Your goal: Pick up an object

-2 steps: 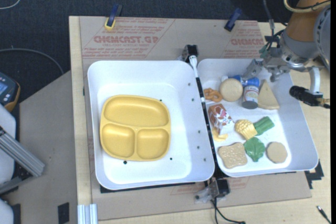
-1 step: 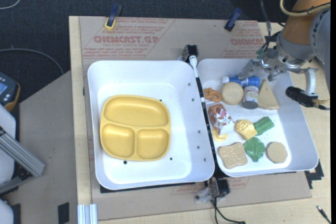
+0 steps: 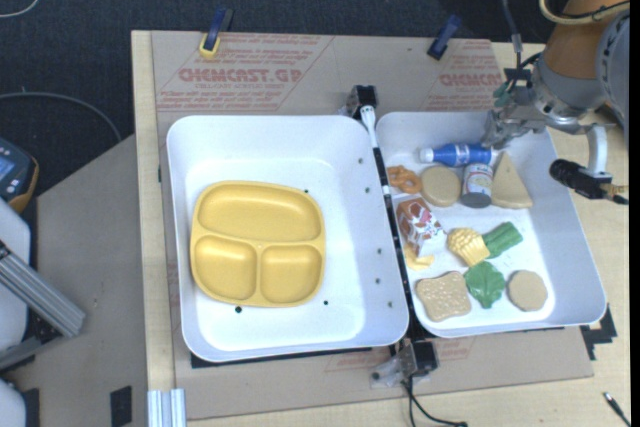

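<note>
Toast slice (image 3: 442,296): front of right bin (image 3: 575,245), beside green piece (image 3: 486,283)
Blue bottle (image 3: 456,155): rear of right bin
Tool (image 3: 498,137): over bottle's end; grip state unclear
Left bin (image 3: 190,235): 1 yellow tray (image 3: 258,243)

Glossy yellow plastic tray (image 3: 258,243) in smooth white plastic bin (image 3: 190,215); matt brown cardboard bench (image 3: 290,75).

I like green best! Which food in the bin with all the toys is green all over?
The broccoli, near the front of the right bin. It is green all over, while the corn behind it is yellow with a green husk.
</note>
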Available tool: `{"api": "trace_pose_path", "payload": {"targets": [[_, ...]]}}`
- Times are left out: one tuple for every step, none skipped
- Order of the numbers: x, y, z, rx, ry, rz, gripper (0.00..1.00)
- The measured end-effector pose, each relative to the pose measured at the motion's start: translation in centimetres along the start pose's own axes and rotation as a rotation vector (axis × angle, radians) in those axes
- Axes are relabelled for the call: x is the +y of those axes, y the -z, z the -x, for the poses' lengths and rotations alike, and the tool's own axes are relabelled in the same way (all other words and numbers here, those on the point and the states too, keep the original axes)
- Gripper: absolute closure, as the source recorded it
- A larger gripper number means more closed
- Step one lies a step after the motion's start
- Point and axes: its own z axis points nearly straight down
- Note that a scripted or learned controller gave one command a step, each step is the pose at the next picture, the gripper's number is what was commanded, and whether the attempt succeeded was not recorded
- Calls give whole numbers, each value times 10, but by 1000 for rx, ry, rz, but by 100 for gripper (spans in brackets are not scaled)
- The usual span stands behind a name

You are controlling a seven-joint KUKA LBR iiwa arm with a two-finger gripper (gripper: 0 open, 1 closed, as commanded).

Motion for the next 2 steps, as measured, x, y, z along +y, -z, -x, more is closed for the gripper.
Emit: {"api": "trace_pose_path", "payload": {"targets": [[0,53,10,7,-3,-14,100],[2,108,11,7,-2,-14,100]]}}
